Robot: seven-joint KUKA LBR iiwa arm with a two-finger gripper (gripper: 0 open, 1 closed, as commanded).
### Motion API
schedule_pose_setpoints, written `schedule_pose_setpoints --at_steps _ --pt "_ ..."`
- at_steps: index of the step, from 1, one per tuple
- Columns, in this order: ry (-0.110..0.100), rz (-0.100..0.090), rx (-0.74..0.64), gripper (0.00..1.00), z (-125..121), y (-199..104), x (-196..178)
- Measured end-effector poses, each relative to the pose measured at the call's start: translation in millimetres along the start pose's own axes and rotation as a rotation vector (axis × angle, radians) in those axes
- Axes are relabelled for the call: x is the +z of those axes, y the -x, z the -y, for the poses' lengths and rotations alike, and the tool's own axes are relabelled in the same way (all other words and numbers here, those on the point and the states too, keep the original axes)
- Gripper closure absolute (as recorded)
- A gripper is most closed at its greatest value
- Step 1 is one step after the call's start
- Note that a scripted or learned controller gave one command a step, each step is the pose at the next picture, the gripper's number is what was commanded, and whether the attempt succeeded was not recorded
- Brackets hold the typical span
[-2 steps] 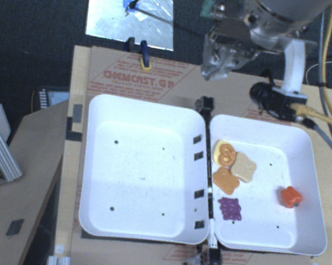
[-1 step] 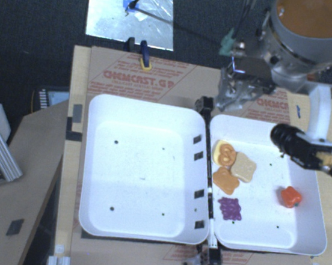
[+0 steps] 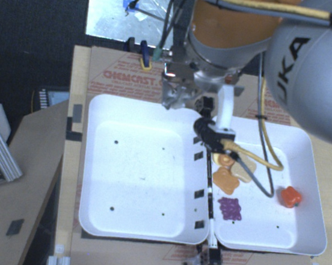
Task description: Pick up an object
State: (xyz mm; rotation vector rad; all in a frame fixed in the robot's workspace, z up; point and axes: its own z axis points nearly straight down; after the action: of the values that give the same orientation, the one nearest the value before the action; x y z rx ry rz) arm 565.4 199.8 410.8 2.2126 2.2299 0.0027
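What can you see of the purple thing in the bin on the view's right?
The purple thing is a small knobbly cluster, like a toy bunch of grapes, matte and plastic-looking. It lies flat on the floor of the white bin, close to the wall dividing the two bins, below an orange-tan piece and seemingly apart from it. Nothing grips it.

Smooth white plastic bins (image 3: pixel 130 173)

Arm (image 3: pixel 311 69): grey, enters from the upper right, with its large link lying across the top of the view. Orange band (image 3: pixel 230 16): directly above the wrist (image 3: pixel 208 62), which points downward. End effector (image 3: pixel 174 95): metallic, hangs below the wrist, left of centre.
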Motion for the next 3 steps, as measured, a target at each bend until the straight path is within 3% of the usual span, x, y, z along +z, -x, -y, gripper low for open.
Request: schedule_pose_setpoints --at_steps 1,2,3 --pt "0.008 -0.003 0.001 1.0 -3 -26 -80" --pt "0.0 0.001 0.013 1.0 55 59 -89" --pt "-0.002 0.001 0.007 1.0 -7 42 41"
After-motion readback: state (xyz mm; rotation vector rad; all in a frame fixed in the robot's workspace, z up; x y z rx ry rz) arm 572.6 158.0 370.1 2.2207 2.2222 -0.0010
